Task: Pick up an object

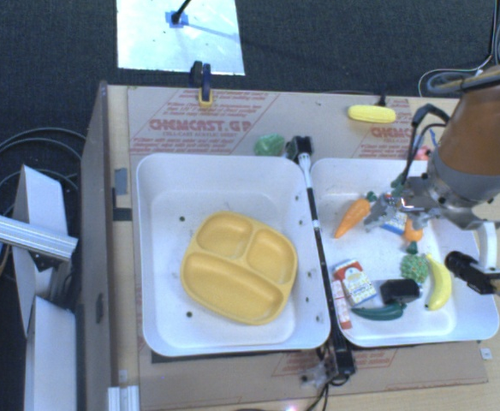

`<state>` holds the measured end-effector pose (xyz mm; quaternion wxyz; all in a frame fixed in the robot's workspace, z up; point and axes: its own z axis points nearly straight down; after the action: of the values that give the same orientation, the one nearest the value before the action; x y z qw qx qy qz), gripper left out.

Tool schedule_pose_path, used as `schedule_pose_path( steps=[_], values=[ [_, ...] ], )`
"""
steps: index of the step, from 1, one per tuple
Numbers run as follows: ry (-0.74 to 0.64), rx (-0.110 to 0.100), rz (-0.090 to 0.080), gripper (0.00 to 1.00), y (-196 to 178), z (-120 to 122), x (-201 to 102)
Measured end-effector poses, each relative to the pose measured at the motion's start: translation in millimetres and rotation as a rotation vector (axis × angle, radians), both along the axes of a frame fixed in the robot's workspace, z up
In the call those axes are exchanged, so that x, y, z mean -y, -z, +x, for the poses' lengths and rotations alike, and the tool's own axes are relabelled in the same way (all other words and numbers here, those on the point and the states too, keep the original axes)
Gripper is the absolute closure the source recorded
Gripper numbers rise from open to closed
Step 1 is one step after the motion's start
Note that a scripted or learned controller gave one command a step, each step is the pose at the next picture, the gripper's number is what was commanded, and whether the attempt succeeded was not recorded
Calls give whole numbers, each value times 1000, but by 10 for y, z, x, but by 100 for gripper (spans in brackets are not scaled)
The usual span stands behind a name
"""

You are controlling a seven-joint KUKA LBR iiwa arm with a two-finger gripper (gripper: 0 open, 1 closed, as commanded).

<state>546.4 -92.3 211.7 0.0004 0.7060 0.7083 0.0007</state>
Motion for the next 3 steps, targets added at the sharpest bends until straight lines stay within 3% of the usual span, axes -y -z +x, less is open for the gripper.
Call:
schedule_pose_path(
  steps=[1,2,3],
  values=[
    [-3,-7,1,0,1263,331,-107],
    [-2,5,-2,0,1267,814,61],
    [-2,3,0,100,1162,799,54]
  ],
)
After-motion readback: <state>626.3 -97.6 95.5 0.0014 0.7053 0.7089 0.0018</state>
